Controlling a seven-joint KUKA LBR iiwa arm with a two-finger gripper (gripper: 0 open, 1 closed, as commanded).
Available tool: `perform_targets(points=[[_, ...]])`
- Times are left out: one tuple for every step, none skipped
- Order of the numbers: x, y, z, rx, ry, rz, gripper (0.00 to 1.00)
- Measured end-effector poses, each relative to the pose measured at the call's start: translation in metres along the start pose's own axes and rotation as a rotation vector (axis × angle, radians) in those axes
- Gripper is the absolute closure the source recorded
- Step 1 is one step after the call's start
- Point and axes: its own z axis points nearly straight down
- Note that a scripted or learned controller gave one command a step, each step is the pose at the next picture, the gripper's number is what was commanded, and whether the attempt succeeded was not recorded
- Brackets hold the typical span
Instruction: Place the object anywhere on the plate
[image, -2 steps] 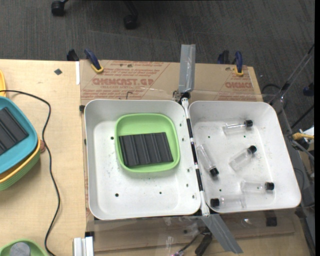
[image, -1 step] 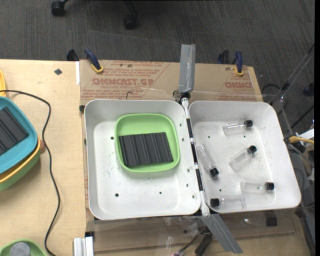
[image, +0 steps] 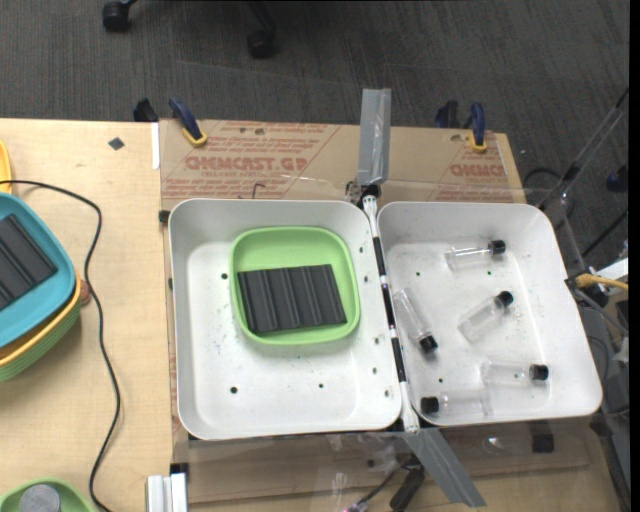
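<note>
A green square plate (image: 293, 250) sits in the left white bin (image: 200, 330), toward its back. A dark grey ribbed block (image: 291, 299) lies on the plate. In the right white bin (image: 560, 300) lie several clear vials with black caps: one at the back (image: 472, 255), one in the middle (image: 484, 315), one along the left wall (image: 413, 322), one at the front right (image: 512, 374) and one at the front left (image: 455, 405).
Brown cardboard (image: 300, 160) lies under the bins, held by blue-and-yellow clamps (image: 187, 120). A stack of teal and yellow dishes (image: 30, 290) stands at the left on the wooden bench, with a black cable (image: 100, 330) running past it.
</note>
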Motion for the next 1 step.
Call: perform_targets(points=[[0.0002,-0.0002,0.0012,0.000,0.000,0.000,0.00]])
